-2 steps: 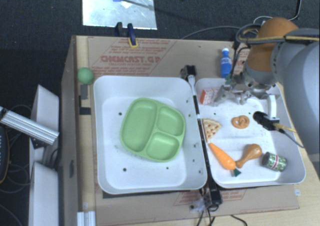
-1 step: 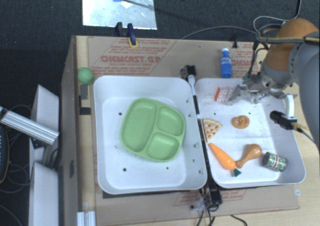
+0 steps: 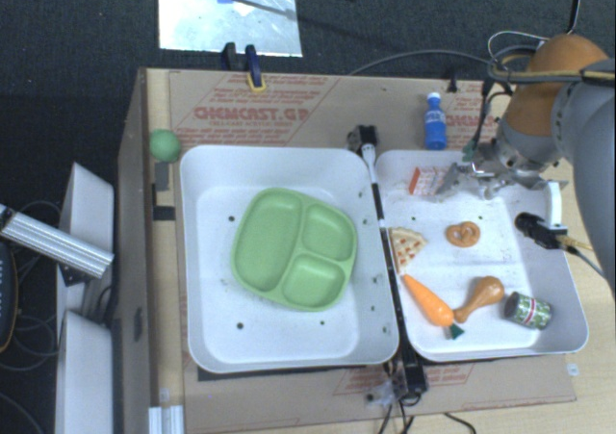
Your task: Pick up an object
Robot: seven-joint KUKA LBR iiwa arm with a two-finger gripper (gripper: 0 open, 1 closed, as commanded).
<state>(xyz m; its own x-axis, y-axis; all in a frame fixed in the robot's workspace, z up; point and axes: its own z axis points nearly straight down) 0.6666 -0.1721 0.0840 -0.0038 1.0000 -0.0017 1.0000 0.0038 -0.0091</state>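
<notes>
Objects for picking lie in the right bin (image 3: 574,321): a small red-and-white packet (image 3: 418,181) near the far left corner, a pretzel (image 3: 463,234), a pizza slice (image 3: 406,247), a carrot (image 3: 429,302), a drumstick (image 3: 480,296) and a small can (image 3: 528,310); the left bin (image 3: 207,326) holds a green divided plate (image 3: 294,248). The gripper (image 3: 469,172) hangs low over the right bin's far edge, just beside the packet; whether it grips or is released cannot be told. The packet lies flat near the wall, so the tips could slide over it or strike the rim; the can may well roll. The gripper's tips blur into the white floor; the arm's body is cut off at the right.
</notes>
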